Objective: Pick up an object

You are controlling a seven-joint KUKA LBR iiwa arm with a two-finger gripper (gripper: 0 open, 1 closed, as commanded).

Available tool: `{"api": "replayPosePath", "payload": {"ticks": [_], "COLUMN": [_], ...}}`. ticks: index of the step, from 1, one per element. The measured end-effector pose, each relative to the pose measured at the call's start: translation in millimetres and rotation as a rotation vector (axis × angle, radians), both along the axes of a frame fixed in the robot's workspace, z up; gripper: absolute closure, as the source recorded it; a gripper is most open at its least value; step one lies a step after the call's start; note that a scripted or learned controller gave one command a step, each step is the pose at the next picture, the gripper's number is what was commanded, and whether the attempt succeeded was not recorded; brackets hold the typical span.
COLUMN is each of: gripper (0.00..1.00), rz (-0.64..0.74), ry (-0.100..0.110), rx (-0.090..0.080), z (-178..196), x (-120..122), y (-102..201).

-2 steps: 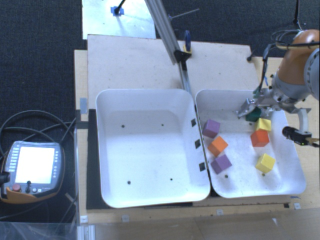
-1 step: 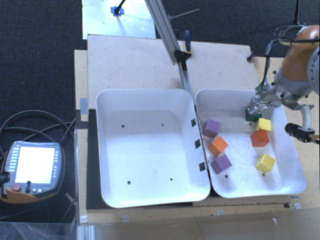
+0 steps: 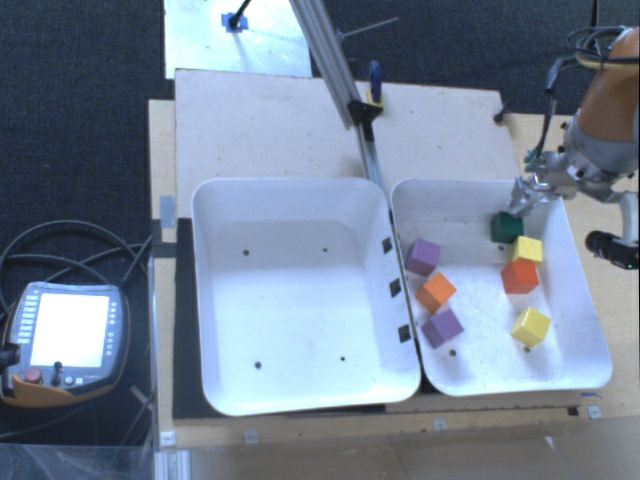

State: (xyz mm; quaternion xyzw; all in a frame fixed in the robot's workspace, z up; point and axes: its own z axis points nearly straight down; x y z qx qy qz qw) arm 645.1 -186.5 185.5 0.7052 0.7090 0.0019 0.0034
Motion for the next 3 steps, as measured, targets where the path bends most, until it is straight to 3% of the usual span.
{"api": "replayPosePath", "payload": {"ticks": [1,2,3], "gripper": [1.00,1.00,1.00], "rz": [0.001,0.000,0.004], "ry": [-0.002,0.002,0.007], "rx": [-0.001,0.000,0.004], "z": [54,71,59], "x": [12,13,-9], "y": [2,2,56]}}
